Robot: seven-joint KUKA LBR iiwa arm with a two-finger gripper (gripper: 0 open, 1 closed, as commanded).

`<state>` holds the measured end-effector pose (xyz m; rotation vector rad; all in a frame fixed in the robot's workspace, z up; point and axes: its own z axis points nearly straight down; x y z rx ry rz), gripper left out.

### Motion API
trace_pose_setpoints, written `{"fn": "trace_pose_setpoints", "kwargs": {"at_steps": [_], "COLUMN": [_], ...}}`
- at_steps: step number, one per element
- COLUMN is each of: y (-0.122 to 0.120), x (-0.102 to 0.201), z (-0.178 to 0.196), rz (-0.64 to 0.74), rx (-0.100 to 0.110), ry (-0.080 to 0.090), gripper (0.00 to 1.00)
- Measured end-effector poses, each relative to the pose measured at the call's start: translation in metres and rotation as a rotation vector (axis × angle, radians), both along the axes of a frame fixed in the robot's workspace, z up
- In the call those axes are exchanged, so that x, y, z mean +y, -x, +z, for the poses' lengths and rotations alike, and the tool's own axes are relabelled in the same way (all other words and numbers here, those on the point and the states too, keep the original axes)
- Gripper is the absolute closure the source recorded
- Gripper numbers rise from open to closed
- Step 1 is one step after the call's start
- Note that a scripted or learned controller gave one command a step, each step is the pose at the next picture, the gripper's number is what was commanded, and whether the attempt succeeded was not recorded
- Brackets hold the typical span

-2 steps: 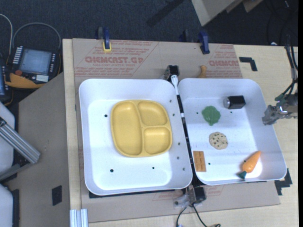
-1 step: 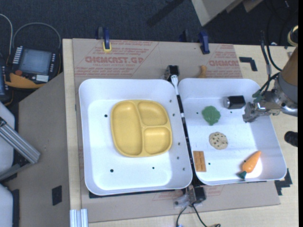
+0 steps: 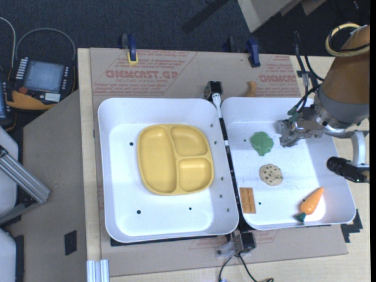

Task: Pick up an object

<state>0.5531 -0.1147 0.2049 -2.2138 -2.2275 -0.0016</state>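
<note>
The claw (image 3: 288,135) hangs over the far part of the right bin (image 3: 335,213), near that bin's right-hand side, and from this slant I cannot tell whether it is apart or together; nothing shows clamped in it. Behind it the grey arm (image 3: 346,93) with its orange band rises toward the tabletop's far right corner. Just beside the claw, toward the bin's middle, lies a green broccoli piece (image 3: 262,143), close to the claw but with a sliver of white floor between them. Nearer the front edge sits a round speckled cookie (image 3: 271,174), apart from the broccoli. A small orange cracker (image 3: 247,200) lies near the bin's front left corner, and a carrot (image 3: 311,202) with a green stub lies tilted near its front right corner. The left bin (image 3: 114,157) touches the right one along the tabletop's middle and holds a yellow divided plate (image 3: 174,158) with three compartments, set in its centre. The brown tabletop (image 3: 170,66) carries printed lettering along its far edge, where two blue clamps (image 3: 130,47) grip it.
</note>
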Motion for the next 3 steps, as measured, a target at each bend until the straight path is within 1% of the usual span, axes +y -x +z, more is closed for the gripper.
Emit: {"fn": "trace_pose_setpoints", "kwargs": {"at_steps": [1, 2, 3], "y": [-0.009, -0.027, -0.039], "x": [0.05, 0.103, 0.161], "z": [0.01, 0.001, 0.002], "rz": [0.0, 0.0, 0.001], "rx": [-0.003, -0.002, -0.002], "ry": [0.0, 0.0, 0.0], "gripper": [1.0, 1.0, 1.0]}}
